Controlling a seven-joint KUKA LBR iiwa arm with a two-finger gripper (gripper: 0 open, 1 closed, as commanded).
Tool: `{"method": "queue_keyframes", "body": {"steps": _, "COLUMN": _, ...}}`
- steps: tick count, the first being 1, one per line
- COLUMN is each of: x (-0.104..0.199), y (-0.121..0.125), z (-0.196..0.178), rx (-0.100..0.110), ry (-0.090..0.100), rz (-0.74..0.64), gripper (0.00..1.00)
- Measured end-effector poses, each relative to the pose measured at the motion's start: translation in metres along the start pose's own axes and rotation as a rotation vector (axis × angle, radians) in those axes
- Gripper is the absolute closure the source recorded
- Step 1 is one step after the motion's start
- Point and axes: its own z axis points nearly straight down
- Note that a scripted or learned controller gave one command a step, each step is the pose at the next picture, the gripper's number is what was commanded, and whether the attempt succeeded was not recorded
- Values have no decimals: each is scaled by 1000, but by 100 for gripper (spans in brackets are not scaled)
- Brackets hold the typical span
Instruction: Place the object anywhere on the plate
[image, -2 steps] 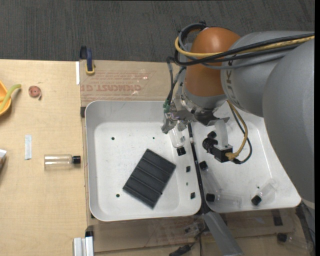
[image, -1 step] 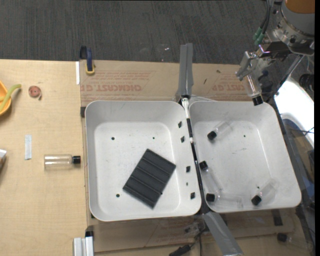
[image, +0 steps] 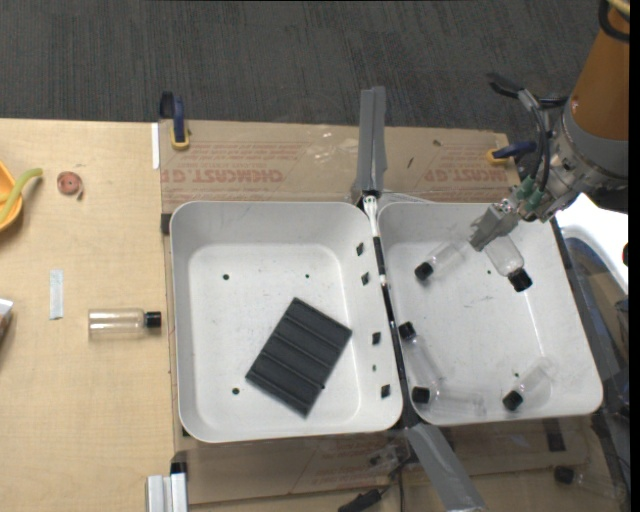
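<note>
The plate (image: 299, 356) is a dark ridged rectangle lying at a slant on the floor of the left bin (image: 200, 240). Several clear bottles with black caps lie in the right bin (image: 580, 340). One bottle (image: 510, 264) lies just below my gripper (image: 488, 230), and another bottle (image: 442, 259) lies to the gripper's lower left. My gripper hangs over the far right part of the right bin, between these two. More bottles rest along the near wall (image: 452, 404) and at the near right (image: 527, 385).
A clear bottle (image: 118, 320) lies on the wooden bench left of the bins. A yellow object (image: 12, 195) and a small red disc (image: 68, 182) sit at the far left. A grey divider post (image: 372, 140) rises between the bins. Blue clamps (image: 172, 112) hold the cardboard.
</note>
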Motion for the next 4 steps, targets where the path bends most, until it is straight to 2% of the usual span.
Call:
{"method": "queue_keyframes", "body": {"steps": 1, "x": 100, "y": -3, "z": 75, "rx": 2, "ry": 1, "rz": -32, "gripper": 100}}
{"method": "queue_keyframes", "body": {"steps": 2, "x": 80, "y": 110, "z": 11, "rx": -3, "ry": -2, "rz": -468, "gripper": 100}}
{"method": "queue_keyframes", "body": {"steps": 3, "x": 208, "y": 91, "z": 151, "rx": 1, "ry": 0, "rz": -490, "gripper": 100}}
{"method": "queue_keyframes", "body": {"steps": 4, "x": 95, "y": 81, "z": 68, "rx": -3, "ry": -2, "rz": -679, "gripper": 100}}
